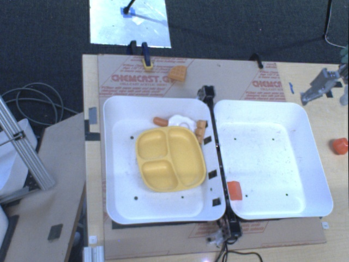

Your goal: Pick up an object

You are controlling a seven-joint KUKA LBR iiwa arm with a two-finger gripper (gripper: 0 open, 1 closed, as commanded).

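A yellow divided plate [169,158] lies in the left bin [122,201]. Just behind the plate are a small orange sausage [160,121], a white piece [181,122] and a tan piece [200,129] near the bin's right wall. In the right bin [305,162], a red-orange block [234,190] sits at the near left corner. My gripper [315,90] is at the far right, above the bench and beyond the right bin's back right corner, well away from every object.
A tan waffle-like piece [177,73] lies on the board behind the left bin, near a yellow and blue clamp [146,56]. A small red-orange object [340,145] rests on the bench right of the right bin. Black clips join the bins at the middle.
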